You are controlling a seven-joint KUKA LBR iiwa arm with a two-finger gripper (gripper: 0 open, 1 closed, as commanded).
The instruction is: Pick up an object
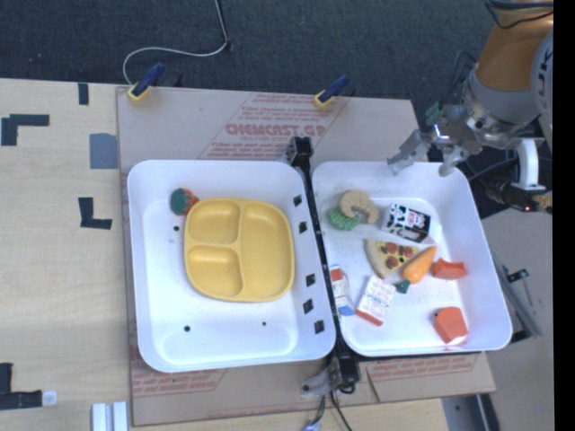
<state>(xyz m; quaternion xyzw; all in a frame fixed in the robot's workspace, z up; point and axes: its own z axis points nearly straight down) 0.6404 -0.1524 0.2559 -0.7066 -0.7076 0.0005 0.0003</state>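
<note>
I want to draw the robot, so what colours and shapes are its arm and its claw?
The arm is round and chunky, with a big orange band and grey parts beside it. Dark cables loop near its top. Its gripper is small and made of grey metal, with two thin fingers sticking out like little prongs.

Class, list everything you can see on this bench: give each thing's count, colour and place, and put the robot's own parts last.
Bins: 2, white, side by side.
Divided tray: 1, yellow, left bin.
Small toy: 1, red and green, beside the tray's upper left.
Toy carrot: 1, orange, right bin centre.
Pizza slice: 1, tan, beside the carrot.
Blocks: 2, orange-red, right bin's right side.
Card: 1, black and white, right bin top.
Clamps: 2, blue-yellow, board's back edge.
Gripper: 1, grey, above right bin's back edge, open.
</note>
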